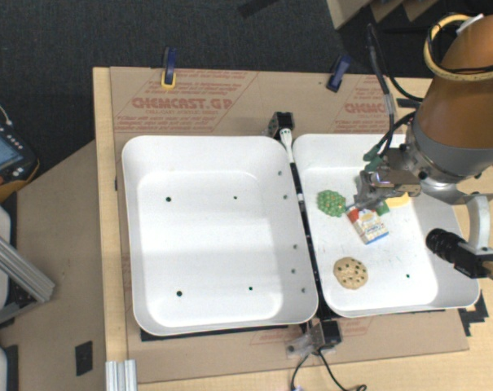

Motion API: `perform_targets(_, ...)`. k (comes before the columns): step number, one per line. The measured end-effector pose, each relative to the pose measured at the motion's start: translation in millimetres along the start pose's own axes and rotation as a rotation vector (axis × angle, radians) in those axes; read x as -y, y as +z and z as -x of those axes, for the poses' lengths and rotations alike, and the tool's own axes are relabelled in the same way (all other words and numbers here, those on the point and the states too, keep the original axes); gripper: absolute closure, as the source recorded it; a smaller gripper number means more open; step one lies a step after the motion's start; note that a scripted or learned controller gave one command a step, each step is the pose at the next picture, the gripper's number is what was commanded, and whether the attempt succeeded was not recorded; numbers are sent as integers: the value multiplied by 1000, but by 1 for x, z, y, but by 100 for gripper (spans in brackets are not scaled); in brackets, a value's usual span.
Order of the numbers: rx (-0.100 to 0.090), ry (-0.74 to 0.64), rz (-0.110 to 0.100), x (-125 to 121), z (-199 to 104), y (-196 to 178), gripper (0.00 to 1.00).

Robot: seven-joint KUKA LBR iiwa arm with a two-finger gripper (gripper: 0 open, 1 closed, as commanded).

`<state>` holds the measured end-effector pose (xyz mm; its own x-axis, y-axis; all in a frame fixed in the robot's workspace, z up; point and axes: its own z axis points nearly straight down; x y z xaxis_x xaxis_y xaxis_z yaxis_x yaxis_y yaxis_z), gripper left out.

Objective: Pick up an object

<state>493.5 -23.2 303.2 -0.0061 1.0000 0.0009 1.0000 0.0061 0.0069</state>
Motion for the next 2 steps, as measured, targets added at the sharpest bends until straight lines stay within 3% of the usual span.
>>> perform_targets(1, 1, 2, -1, 14, -24, -38, 100)
perform_targets(2, 0, 2, -4, 13, -52, -46, 100)
